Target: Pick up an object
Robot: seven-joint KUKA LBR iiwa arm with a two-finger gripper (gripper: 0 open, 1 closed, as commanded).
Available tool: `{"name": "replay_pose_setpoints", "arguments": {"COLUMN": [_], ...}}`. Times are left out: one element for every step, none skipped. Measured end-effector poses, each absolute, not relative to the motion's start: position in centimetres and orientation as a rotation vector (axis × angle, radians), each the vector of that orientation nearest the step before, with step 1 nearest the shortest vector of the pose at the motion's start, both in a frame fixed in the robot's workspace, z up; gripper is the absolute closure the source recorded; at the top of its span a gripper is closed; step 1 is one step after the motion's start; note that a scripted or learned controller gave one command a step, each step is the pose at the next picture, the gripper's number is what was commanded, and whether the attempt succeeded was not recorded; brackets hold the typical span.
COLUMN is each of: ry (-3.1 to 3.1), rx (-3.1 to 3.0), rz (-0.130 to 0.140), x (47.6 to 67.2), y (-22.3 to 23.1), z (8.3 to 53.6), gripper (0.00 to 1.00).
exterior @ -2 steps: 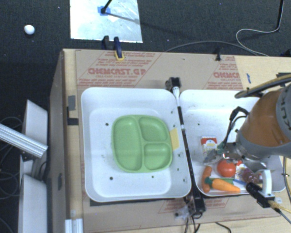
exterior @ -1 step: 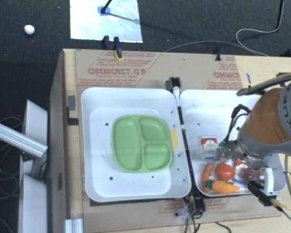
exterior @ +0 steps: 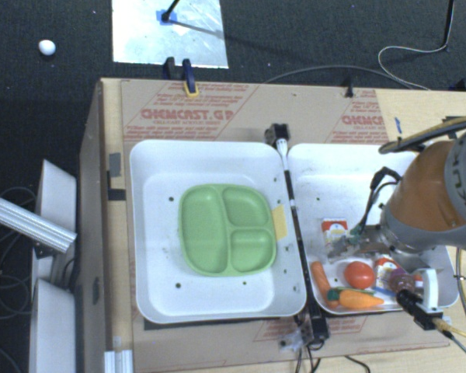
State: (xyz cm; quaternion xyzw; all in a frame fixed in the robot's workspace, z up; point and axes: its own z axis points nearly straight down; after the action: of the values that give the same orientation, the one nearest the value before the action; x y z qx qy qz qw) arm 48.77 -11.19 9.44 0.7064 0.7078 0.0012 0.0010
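Arm low over the right bin [exterior: 326,162], beside the toys.
We cannot tell the gripper's [exterior: 356,243] state; a tomato [exterior: 359,274] sits just below it, a carrot [exterior: 357,299] beyond, a green tray [exterior: 226,230] well left.

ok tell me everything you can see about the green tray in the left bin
The green tray is a pale green, smooth, plastic-looking plate with rounded corners, divided into three compartments: one large on its left, two smaller on its right. It lies flat, right side up, roughly in the middle of the left bin, resting on its white floor. A small yellow piece sits at its right edge. Nothing lies in its compartments.
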Motion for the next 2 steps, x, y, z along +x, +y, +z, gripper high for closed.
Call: {"name": "replay_pose_setpoints", "arguments": {"ry": [2.224,2.225], "rx": [2.217,2.214], "rz": [0.001,0.002], "x": [54.0,61.6], "y": [-13.2,-15.1], "z": [8.4,8.5], "gripper": [0.0,0.0]}}
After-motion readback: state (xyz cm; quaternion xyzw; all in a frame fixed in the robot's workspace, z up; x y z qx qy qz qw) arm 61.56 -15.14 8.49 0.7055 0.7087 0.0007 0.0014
